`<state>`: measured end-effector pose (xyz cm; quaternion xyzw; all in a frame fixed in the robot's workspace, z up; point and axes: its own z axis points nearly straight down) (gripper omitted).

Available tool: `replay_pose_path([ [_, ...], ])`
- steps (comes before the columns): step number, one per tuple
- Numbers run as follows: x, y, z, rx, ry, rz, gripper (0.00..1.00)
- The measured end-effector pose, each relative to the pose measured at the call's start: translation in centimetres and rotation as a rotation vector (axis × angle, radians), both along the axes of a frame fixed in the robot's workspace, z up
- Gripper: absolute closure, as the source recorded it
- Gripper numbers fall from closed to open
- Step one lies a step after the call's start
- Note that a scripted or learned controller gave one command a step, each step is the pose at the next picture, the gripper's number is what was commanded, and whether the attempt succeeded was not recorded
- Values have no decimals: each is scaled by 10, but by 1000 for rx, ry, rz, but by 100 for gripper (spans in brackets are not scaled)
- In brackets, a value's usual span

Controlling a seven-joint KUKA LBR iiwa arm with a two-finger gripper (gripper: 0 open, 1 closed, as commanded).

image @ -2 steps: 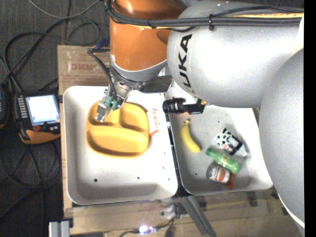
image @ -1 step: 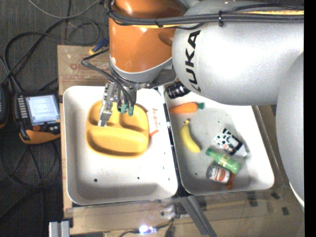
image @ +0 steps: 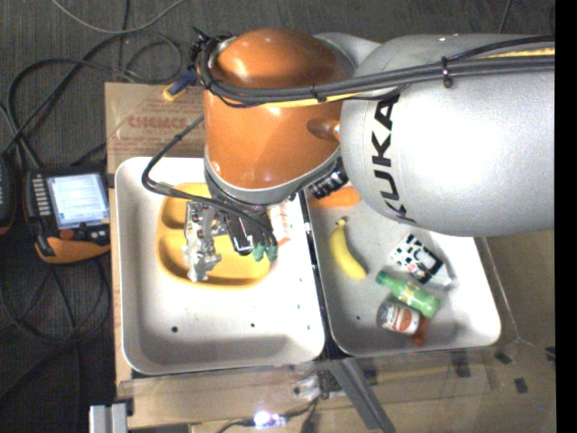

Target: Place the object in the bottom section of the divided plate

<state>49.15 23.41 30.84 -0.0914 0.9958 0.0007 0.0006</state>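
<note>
Jaws (image: 209, 242): hanging over the yellow plate (image: 173, 242) in the left bin (image: 135, 332); whether apart or together cannot be told, and no object can be made out between them. Plate: glossy, rounded corners, largely hidden by the arm (image: 270, 115). Right bin (image: 478, 327): curved yellow banana (image: 346, 251), green bottle (image: 410, 293), round can (image: 397, 317), black-and-white patterned box (image: 416, 258), well apart from the jaws.
</note>
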Motion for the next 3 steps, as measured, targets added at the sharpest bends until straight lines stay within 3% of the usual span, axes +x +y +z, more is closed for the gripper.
replay_pose_path([
  [1, 41, 0, -12, 0, 1, -177, 100],
  [2, 0, 0, 6, 1, -2, 305, 100],
  [3, 37, -1, -72, -1, 0, 439, 100],
])
